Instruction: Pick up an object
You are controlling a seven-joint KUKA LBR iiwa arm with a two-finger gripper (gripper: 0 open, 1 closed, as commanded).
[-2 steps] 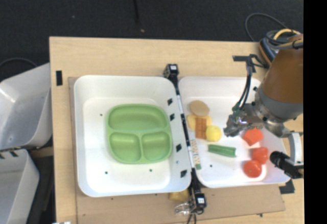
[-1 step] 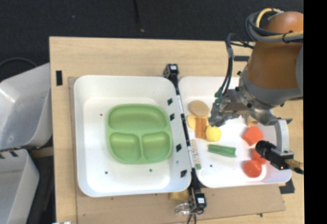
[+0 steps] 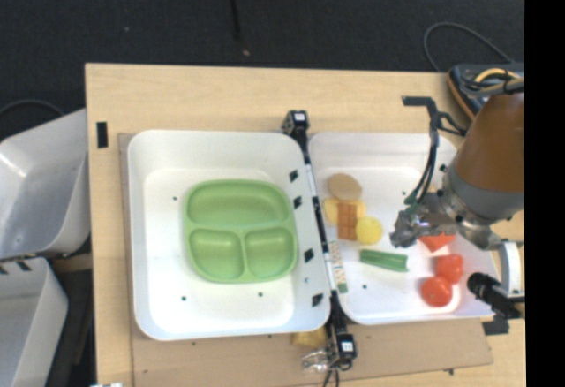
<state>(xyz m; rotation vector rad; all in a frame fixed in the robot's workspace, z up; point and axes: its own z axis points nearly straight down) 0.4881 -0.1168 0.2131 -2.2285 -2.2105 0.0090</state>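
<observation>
The right bin (image 3: 380, 151) holds several toy foods: a brown round piece (image 3: 345, 186), an orange block (image 3: 348, 220), a yellow ball (image 3: 368, 230), a green pod (image 3: 384, 260) and red pieces (image 3: 441, 275). My gripper (image 3: 409, 229) hangs over the right bin's middle, just right of the yellow ball and above the green pod. A red piece (image 3: 435, 243) lies right beside it, partly hidden by the wrist. Nothing shows between the fingers.
The left bin (image 3: 150, 200) carries a green three-compartment plate (image 3: 240, 230). A divider with black clips (image 3: 311, 208) runs between the bins. Cables (image 3: 433, 133) arc over the right bin's back edge. A small yellow thing (image 3: 309, 338) lies on the bench in front.
</observation>
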